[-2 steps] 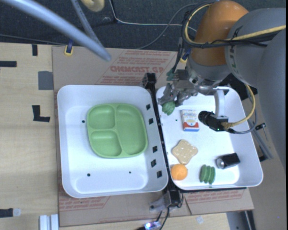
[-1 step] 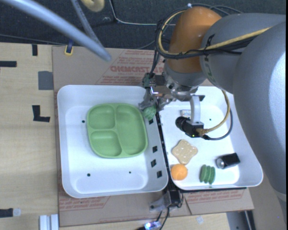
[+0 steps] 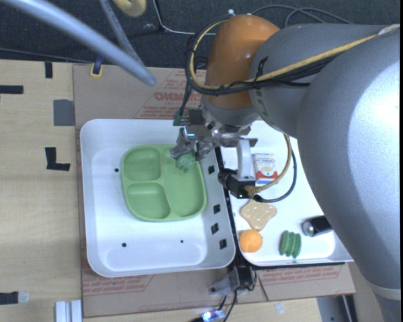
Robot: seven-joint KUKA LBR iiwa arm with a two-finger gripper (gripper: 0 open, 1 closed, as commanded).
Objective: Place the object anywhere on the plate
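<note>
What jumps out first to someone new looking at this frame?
The big grey arm with its orange band fills the right side, reaching over both bins. Its gripper sits above the upper right corner of the green divided plate in the left bin, with a small dark green object at its tip. In the right bin lie an orange ball and a green vegetable.

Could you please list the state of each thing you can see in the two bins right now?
green plate: flat in the left bin, three compartments.
dark green object: at the gripper, over the plate's upper right edge.
orange ball: lying in the right bin.
green vegetable: lying right of the ball.
beige piece: lying above the ball.
</note>
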